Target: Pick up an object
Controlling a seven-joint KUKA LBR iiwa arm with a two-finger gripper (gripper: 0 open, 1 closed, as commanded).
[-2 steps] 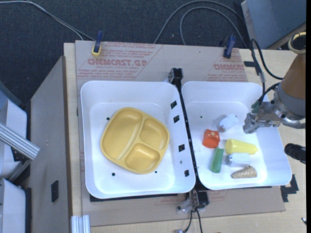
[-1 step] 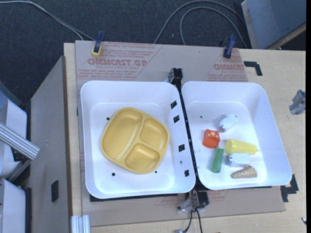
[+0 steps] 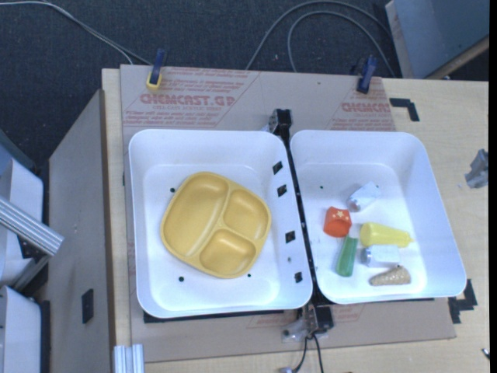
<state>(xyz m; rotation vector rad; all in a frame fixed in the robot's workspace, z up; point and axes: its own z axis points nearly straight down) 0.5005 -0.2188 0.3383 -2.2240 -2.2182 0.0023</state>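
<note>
The right bin (image 3: 435,208) holds several small items close together. An orange-red block (image 3: 337,221) lies left of centre, with a green tube (image 3: 346,256) just below it. A yellow piece (image 3: 384,234) lies to their right, above a small white block (image 3: 382,255) and a tan, speckled piece (image 3: 390,276). A white and grey item (image 3: 363,196) rests apart, further back. In the left bin (image 3: 147,208) lies a yellow divided plate (image 3: 215,224) with three compartments.
Both bins sit on a brown board (image 3: 256,92) held by blue clamps (image 3: 158,66) at the back. A black divider with clips (image 3: 289,200) runs between the bins. Cables (image 3: 326,14) loop behind the bench. A small grey part (image 3: 476,169) sits at the right edge.
</note>
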